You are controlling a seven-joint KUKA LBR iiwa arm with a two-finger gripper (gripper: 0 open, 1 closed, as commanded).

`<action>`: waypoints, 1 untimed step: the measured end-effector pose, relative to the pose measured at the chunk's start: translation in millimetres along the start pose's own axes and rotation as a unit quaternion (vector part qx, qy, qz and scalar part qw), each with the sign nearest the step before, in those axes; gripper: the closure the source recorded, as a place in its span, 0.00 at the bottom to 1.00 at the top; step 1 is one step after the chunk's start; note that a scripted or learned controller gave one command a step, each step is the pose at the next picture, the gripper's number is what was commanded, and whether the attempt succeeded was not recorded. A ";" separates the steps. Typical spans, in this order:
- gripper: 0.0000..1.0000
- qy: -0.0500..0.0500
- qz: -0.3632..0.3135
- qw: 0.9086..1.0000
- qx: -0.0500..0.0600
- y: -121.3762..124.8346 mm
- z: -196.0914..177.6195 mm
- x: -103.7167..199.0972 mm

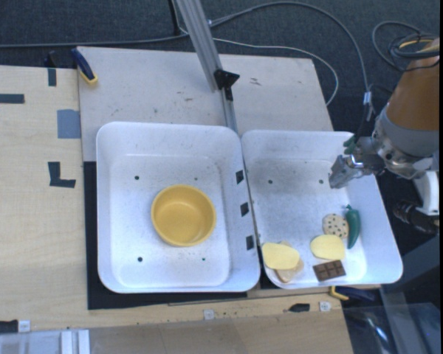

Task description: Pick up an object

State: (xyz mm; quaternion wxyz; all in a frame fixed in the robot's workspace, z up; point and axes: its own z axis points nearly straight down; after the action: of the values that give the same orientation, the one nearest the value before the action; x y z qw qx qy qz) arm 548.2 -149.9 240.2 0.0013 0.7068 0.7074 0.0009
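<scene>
My gripper (340, 174) hangs over the right side of the right bin (295, 146), coming in from the right under the orange-banded wrist. Below it, along the bin's front right, lie a speckled cookie (334, 225), a green pepper-like piece (352, 224), a yellow oval piece (328, 247), a brown chocolate-like block (328, 271) and a yellow piece (280, 256) resting on a tan slice (286, 275). Nothing shows between the fingers. A yellow bowl (182, 214) sits in the middle of the left bin (125, 153).
A slanted metal pole (204, 43) runs down from the top to the seam between the bins. Cables (354, 43) lie on the dark floor at the upper right. A blue-and-yellow tool (83, 66) rests at the bench's back left.
</scene>
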 end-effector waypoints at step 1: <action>1.00 0.000 0.000 1.000 0.000 0.8 -47.4 0.0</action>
State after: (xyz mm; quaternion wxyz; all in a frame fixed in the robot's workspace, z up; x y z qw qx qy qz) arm 548.9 -149.8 287.6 0.0016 0.7069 0.7073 0.0011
